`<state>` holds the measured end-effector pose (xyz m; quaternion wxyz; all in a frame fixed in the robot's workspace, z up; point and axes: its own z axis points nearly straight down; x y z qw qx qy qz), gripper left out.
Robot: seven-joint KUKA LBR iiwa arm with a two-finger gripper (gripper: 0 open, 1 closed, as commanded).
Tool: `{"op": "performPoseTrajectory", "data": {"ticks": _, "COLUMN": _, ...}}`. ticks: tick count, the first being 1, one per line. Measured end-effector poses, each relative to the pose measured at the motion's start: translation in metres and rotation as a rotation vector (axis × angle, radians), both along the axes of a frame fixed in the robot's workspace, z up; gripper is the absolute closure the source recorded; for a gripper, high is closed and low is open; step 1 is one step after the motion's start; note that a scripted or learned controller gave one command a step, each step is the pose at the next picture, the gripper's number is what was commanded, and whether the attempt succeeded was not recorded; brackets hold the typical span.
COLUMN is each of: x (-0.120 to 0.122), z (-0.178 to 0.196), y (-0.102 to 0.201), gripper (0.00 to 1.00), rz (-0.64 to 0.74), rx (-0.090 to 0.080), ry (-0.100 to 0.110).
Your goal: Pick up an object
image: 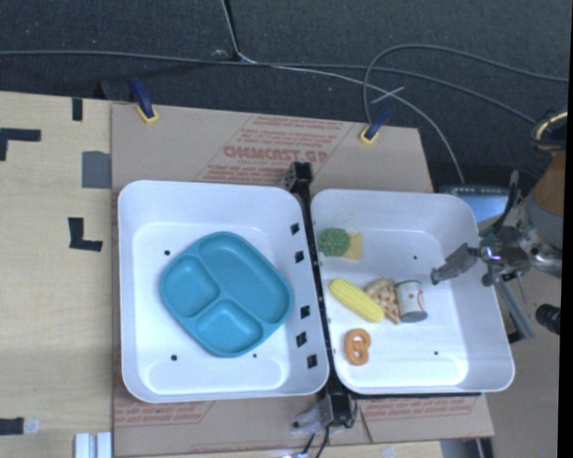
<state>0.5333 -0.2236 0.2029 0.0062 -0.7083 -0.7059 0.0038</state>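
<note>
The right bin [450, 370] holds several small items. A green broccoli piece [334, 241] with a yellow bit beside it lies near the divider. A yellow corn cob [356, 299], a tan waffle-like slice [383, 296] and a small silver can [411, 301] lie together in the middle. An orange pretzel [357, 347] sits nearer the front. My gripper [457, 264] hangs over the bin's right side, up and to the right of the can, with nothing seen held in it.
The left bin [146, 218] contains a blue divided plate [226, 292]. Black clips run along the divider [308, 271] between the bins. Cables trail across the dark floor behind the bench.
</note>
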Motion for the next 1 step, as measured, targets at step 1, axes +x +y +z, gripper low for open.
{"op": "performPoseTrajectory", "data": {"ticks": 1, "x": 0.0033, "z": 0.0074, "y": 0.0004, "gripper": 0.00, "rz": 0.004, "rx": -0.004, "ry": -0.013}}
